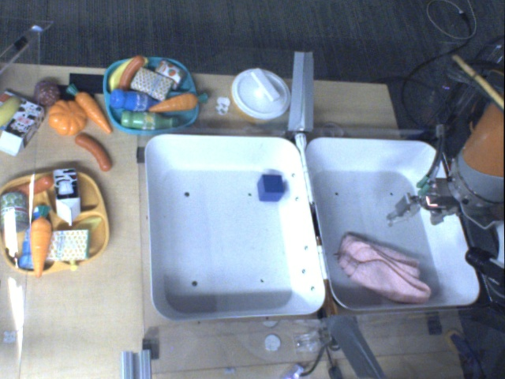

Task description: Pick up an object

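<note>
Camera view has our gripper [404, 209] hanging over the right bin [371, 160], just above the pink cloth [384, 268], holding nothing; can't tell its finger state. We'd drop straight onto the cloth's bunched middle. Blue cube [271, 186] sits in the left bin [205, 235]. Arm reaches in from the right.
</note>
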Action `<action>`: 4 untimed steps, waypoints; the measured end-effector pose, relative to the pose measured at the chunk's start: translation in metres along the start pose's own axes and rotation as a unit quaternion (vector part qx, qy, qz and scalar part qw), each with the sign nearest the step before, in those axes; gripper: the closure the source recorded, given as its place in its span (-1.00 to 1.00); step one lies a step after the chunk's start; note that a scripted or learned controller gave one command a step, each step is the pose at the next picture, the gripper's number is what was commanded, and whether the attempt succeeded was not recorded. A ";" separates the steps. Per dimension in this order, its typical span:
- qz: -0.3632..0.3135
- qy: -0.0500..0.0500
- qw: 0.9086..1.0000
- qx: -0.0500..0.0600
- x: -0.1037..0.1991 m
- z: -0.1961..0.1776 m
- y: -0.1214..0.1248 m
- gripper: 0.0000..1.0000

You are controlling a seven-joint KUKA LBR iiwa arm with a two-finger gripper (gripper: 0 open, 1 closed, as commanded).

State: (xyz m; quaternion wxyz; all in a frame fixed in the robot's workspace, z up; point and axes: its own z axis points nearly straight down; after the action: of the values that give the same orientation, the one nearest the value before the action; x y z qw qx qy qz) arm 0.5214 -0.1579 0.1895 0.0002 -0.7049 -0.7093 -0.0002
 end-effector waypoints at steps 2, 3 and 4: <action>-0.062 -0.003 0.998 -0.009 0.019 0.098 -0.021 -1.00; -0.180 -0.004 0.984 -0.009 0.065 0.098 0.002 -1.00; -0.311 -0.001 0.951 -0.003 0.037 0.025 0.015 -1.00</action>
State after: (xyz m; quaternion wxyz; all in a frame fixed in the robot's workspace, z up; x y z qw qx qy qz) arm 0.5364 -0.1210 0.1648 -0.0028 -0.4497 -0.8932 -0.0012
